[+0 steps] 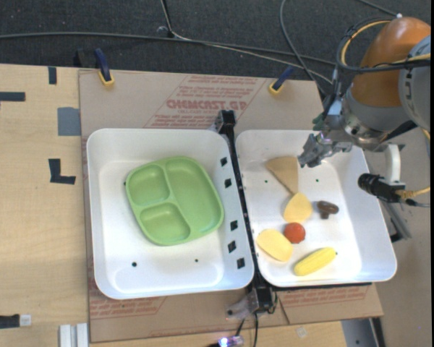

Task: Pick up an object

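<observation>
The right bin holds several small food toys: a tan wedge, a yellow slice, a red ball, a small brown piece, a pale yellow block and a yellow banana-like piece. My gripper hangs over the back of the right bin, just right of the tan wedge's top edge. Nothing shows between its fingertips. The arm's orange band rises above it at the upper right.
The left bin holds a green divided tray. A black divider runs between the bins. Cables cross the dark back area, and clamps hold the cardboard base.
</observation>
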### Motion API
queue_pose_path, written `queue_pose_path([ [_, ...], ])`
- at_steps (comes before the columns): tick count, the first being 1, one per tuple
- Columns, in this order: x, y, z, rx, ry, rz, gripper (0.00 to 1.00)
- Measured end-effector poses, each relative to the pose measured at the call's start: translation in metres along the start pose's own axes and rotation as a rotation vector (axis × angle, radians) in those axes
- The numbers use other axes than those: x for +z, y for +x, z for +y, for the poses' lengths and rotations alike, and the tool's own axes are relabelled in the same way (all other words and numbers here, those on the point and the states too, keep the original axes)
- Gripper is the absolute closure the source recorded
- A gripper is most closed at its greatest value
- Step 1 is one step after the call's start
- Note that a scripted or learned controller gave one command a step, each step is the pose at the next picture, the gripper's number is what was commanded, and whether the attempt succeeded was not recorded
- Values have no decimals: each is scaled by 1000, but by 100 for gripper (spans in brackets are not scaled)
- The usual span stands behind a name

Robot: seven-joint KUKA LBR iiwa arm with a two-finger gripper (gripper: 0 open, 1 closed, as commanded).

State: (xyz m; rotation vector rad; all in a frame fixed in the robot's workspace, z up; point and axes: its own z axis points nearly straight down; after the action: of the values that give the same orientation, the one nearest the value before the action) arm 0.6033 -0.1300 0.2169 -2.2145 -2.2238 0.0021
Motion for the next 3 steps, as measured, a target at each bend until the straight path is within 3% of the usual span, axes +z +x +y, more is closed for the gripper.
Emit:
queue_pose_path([
  [3, -16, 162, -78, -3, 0, 1, 100],
])
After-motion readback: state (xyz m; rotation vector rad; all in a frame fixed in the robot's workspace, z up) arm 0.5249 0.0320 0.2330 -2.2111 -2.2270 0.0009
